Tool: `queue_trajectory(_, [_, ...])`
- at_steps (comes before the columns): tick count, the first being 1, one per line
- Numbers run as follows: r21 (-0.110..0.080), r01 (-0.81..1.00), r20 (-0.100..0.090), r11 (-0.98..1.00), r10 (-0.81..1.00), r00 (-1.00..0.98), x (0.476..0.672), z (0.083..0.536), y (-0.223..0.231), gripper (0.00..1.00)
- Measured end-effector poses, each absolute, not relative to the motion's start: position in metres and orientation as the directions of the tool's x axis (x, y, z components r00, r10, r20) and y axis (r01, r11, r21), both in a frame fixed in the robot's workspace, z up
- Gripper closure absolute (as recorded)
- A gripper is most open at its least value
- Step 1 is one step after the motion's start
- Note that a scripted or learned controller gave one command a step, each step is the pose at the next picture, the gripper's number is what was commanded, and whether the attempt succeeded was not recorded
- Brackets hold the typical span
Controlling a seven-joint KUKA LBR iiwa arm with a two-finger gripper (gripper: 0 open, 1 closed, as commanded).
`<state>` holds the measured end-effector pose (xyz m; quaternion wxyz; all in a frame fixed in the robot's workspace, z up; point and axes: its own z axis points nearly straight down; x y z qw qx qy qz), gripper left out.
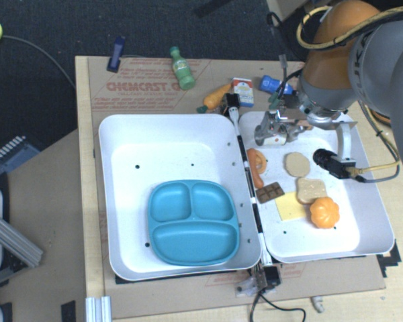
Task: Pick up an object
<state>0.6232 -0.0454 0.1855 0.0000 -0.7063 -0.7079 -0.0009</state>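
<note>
Gripper (274, 131) low over the right bin's (363, 237) far corner — whether it's spread or pinched, I cannot tell. The pickings sit nearer: orange fruit (324, 212), round cookie (297, 164), chocolate square (269, 192), yellow cheese slice (289, 208) — clustered mid-bin, probably within easy reach.

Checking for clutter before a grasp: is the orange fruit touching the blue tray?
Apart. The camera view shows the orange fruit in the right bin and the blue tray in the left bin, with both bin walls between them.
</note>
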Motion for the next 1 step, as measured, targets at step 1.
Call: queue_trajectory(1, [-0.002,1.000,0.001,0.001,1.000,-0.001,0.5731,0.1949,-0.0086,1.00])
